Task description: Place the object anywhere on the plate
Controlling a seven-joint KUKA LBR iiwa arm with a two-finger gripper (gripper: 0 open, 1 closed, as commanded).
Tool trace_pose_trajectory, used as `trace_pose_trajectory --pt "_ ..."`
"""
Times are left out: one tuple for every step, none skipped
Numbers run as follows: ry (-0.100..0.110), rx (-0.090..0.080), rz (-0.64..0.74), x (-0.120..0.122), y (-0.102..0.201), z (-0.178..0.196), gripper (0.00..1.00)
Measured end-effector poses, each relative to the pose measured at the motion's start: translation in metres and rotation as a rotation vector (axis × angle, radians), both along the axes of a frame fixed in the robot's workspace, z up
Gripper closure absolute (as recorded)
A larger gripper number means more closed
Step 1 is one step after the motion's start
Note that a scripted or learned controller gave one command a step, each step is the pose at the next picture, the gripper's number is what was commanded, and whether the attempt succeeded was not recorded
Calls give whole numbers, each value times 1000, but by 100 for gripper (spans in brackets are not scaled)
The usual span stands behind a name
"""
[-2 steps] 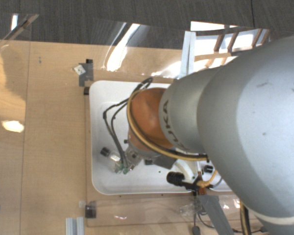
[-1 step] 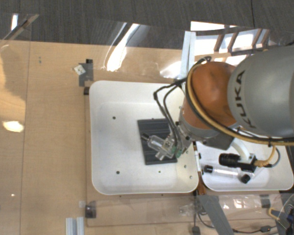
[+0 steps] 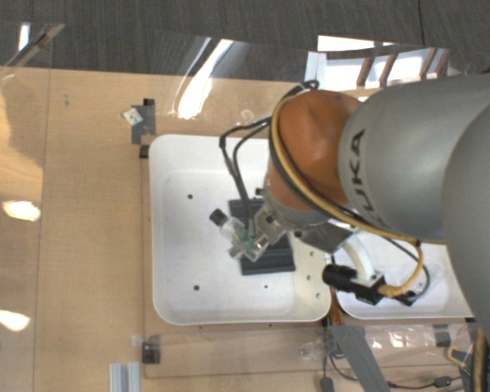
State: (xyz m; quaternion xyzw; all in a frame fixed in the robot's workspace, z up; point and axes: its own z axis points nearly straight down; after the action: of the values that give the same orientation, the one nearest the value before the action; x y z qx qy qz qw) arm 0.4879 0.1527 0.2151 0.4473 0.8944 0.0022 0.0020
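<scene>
A dark grey flat plate [image 3: 271, 257] lies in the middle of the left white bin [image 3: 180, 292], its upper part hidden under my wrist. My gripper [image 3: 245, 242] hangs over the plate's left edge, pointing down and to the left. A small object [image 3: 222, 219] with a dark cap and a pale, clear body sits right at the gripper's tip, just off the plate's upper-left corner. Whether the object rests on the bin floor or is held is unclear from this angle.
The grey arm with its orange band [image 3: 310, 149] covers the left bin's right side and most of the right bin [image 3: 441, 305]. Black and yellow cables [image 3: 392, 288] loop over the divide between the bins. Bare wooden bench [image 3: 65, 219] lies to the left.
</scene>
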Motion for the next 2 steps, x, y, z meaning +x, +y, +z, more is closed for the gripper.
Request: trace_pose_trajectory --pt "1 0 -97 36 68 24 100" --pt "1 -3 331 96 10 -66 100"
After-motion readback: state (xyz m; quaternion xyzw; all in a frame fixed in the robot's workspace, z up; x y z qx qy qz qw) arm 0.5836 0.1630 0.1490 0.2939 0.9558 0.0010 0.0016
